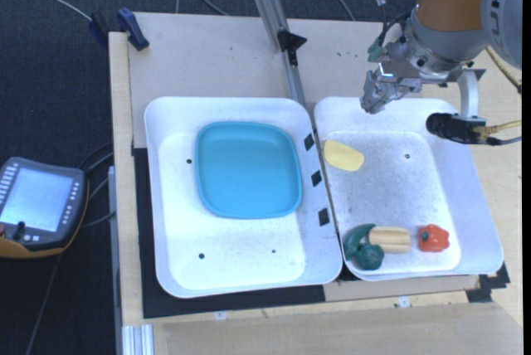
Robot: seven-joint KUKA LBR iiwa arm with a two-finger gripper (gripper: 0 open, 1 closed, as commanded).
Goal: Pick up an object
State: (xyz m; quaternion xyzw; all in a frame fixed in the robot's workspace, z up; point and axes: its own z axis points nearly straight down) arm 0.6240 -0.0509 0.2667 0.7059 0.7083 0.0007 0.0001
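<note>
My gripper [375, 101] hangs over the back rim of the right bin [465, 204], with nothing visible between its fingers. A yellow curved piece [343, 156] lies in that bin's back left part, below and left of the gripper. Along the bin's front edge sit a green pepper-like toy [363, 246], a tan cylinder [389, 240] and a red tomato-like toy [432, 238] in a row. All of these lie well apart from the gripper.
The left bin [174, 204] holds a blue square plate [249, 169]. A slanted metal pole [267, 1] rises behind the bins. A black camera-like part [452, 127] juts from the arm over the right bin. A handheld pendant [37, 204] lies off the bench at left.
</note>
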